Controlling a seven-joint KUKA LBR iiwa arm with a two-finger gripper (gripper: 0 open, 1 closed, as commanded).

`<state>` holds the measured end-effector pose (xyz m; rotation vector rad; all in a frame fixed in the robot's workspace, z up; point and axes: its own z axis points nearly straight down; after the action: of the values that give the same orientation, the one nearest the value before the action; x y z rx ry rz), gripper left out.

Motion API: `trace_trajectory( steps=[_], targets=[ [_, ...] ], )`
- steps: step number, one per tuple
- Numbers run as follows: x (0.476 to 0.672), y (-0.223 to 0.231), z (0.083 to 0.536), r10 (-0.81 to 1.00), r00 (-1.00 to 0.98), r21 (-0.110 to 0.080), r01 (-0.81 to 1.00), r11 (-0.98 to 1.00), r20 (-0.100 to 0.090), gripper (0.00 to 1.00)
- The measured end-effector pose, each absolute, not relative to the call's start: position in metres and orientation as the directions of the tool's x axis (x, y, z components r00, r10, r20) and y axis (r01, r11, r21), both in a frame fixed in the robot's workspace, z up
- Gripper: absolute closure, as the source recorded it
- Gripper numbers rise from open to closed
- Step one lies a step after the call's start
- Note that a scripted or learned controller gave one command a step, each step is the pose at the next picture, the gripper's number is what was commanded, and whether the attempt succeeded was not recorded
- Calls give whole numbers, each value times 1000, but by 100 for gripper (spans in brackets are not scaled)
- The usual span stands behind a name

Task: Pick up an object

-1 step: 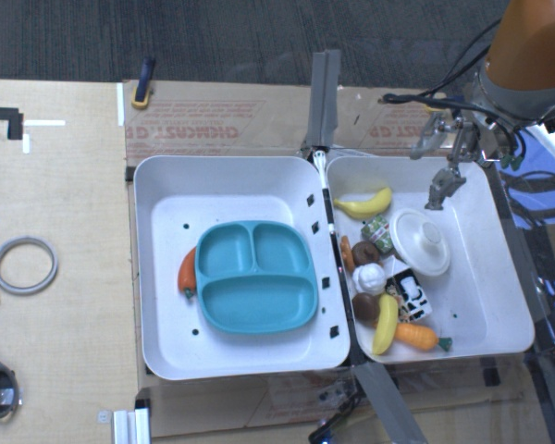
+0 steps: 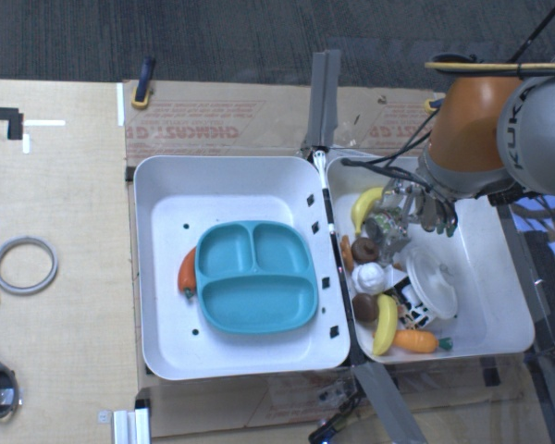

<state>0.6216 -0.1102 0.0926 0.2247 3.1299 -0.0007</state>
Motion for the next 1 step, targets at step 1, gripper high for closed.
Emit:
trace_trajectory(
  steps=[1],
  targets=[
    [623,-110,103,141,-990,-2,141,990,-8,100]
  ],
)
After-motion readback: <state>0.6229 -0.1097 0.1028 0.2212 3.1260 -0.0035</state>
